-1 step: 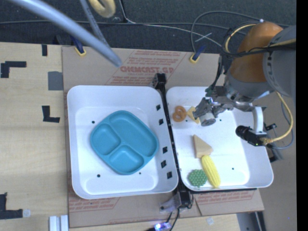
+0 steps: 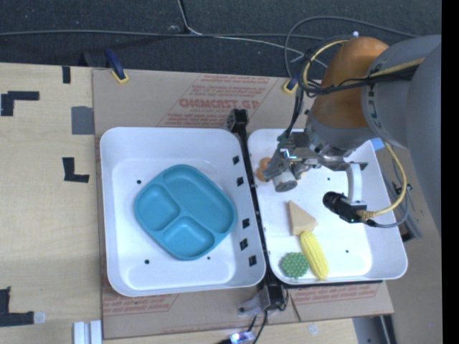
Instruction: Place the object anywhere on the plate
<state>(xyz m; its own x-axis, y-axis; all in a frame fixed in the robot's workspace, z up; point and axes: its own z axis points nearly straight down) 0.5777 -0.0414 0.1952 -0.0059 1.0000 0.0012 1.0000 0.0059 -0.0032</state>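
A blue divided plate [image 2: 185, 211] lies in the left bin [image 2: 115, 192]. In the right bin [image 2: 380, 264] lie a pale yellow cheese wedge [image 2: 300, 218], a yellow corn cob [image 2: 314, 254] and a round green item [image 2: 294, 264]. A small orange object [image 2: 264, 166] sits at that bin's upper left corner, by the divider. My gripper [image 2: 282, 174] hangs low over the right bin's upper left part, just right of the orange object and above the cheese wedge. Whether it touches the orange object is unclear.
The raised rims between the two bins [image 2: 249, 192] separate the gripper from the plate. A black cable connector [image 2: 341, 205] and a yellow cable hang from the wrist over the right bin. Cardboard [image 2: 215, 99] underlies both bins.
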